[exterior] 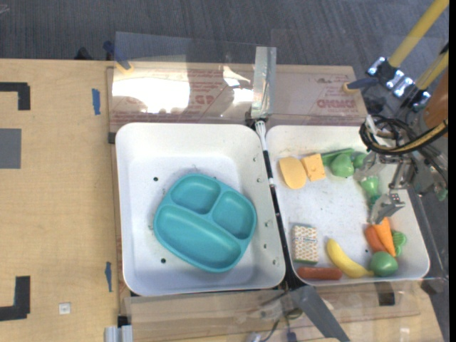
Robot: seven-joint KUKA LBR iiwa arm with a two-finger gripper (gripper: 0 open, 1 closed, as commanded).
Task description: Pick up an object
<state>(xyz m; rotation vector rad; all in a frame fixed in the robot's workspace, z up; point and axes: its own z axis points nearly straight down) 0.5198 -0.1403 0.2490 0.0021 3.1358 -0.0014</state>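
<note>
**Over the right bin, gripper low above the carrot**

Over the right bin [324, 198] I see the arm reaching in from the right, its gripper [388, 206] hanging low at the bin's right side. The metal fingers point down toward the orange carrot [380, 237], which lies just nearer than them; whether they touch it I cannot tell. The jaws look drawn narrow, but from this slant I cannot say for sure how they stand, and I see nothing between them.

Around the carrot lie the other toys. A green round piece [384, 263] sits at the bin's near right corner, touching the carrot's near end. A yellow banana [345, 258] lies just left of it, with a red sausage-like piece [319, 272] against the near wall. A small printed packet [306, 243] rests left of the banana; its print is too small for me to read. At the far side sit two yellow pieces [301, 170] side by side, and right of them a green pepper [342, 164].

On my left, the left bin [135, 191] holds a teal divided plate [205, 221] with three compartments.

Beyond both bins lies a clear panel [214, 87] over cardboard with red lettering, too blurred and glared to read.
</note>
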